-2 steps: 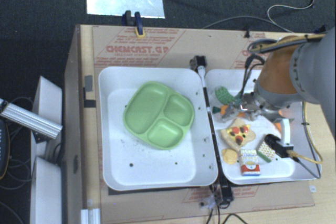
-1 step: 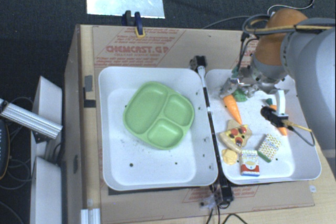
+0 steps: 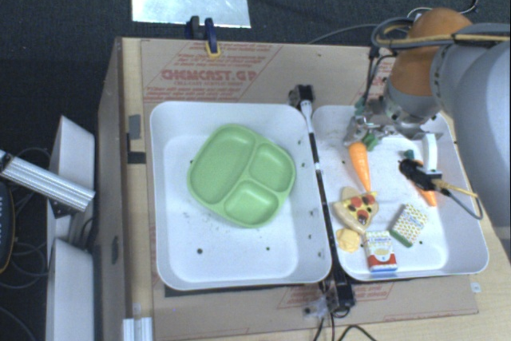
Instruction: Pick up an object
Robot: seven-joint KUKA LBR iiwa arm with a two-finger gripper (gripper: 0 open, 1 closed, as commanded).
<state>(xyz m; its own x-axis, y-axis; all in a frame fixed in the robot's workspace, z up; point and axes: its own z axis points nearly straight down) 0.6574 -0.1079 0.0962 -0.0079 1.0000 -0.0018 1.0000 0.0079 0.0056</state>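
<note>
A bench on dark carpet bears two white bins side by side. The left bin (image 3: 172, 251) holds a green divided plate (image 3: 242, 174). In the right bin (image 3: 463, 239), a toy carrot (image 3: 362, 162) lies near the far end; nearer the camera from the carrot sit a pizza slice (image 3: 356, 208), a small carton (image 3: 382, 251) and a patterned block (image 3: 409, 224). The gripper (image 3: 366, 126) hangs just above the carrot's leafy end; whether its fingers are spread or pressed together cannot be told.

Orange toy carrot (image 3: 362, 164), right bin (image 3: 463, 251)
</note>
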